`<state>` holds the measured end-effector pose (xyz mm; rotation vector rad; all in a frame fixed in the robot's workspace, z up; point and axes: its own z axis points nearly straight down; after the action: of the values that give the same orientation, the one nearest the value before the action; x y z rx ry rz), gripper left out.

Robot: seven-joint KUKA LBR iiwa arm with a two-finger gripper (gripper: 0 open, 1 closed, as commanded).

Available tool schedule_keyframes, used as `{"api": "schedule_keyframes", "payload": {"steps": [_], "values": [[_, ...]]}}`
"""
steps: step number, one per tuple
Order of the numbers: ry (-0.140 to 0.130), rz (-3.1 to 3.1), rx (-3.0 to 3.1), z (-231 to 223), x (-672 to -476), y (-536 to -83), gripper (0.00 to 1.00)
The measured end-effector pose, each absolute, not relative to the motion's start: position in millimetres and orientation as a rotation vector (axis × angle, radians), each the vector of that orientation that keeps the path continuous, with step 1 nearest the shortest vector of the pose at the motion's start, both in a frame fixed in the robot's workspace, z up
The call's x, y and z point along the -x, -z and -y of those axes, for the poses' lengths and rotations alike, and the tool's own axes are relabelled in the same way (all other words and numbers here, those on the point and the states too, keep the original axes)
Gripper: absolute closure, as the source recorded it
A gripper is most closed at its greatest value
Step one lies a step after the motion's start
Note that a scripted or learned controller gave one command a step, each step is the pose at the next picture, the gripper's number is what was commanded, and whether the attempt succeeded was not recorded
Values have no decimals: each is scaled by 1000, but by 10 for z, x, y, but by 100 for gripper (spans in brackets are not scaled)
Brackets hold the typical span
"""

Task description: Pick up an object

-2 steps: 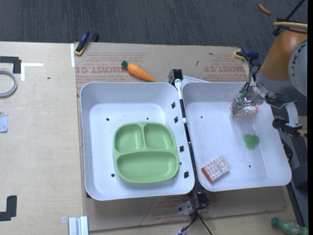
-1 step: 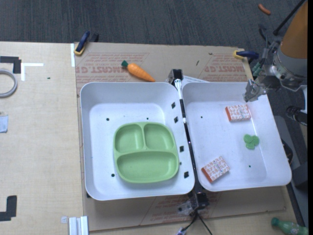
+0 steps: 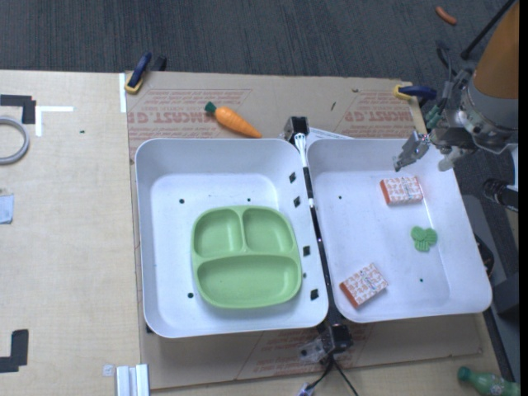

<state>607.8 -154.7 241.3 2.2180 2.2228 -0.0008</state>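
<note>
Cardboard (image 3: 272,97) covers the bench beneath two white bins. Gripper (image 3: 429,151) hovers above the right bin's (image 3: 462,287) far edge, fingers spread, holding nothing. Nearest it lies a red-patterned block (image 3: 402,191); a green toy (image 3: 424,238) and second block (image 3: 364,284) lie further off.

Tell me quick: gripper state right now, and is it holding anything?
Gripper: above the right bin's far edge, nothing seen between its fingers; open or shut cannot be told.

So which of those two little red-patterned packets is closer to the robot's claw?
The red-patterned packet at the right bin's far side, just below the gripper; the other packet lies at the near edge.
</note>
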Motion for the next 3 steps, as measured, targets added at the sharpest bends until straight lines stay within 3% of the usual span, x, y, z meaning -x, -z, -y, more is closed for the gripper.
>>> {"api": "schedule_keyframes", "payload": {"steps": [1,2,3], "values": [[1,-2353,-2081,1546,-6000,-1515,0],[-3,-2605,-1739,1699,-6235,-977,0],[-4,-2596,-1737,1712,-6252,-1089,100]]}}
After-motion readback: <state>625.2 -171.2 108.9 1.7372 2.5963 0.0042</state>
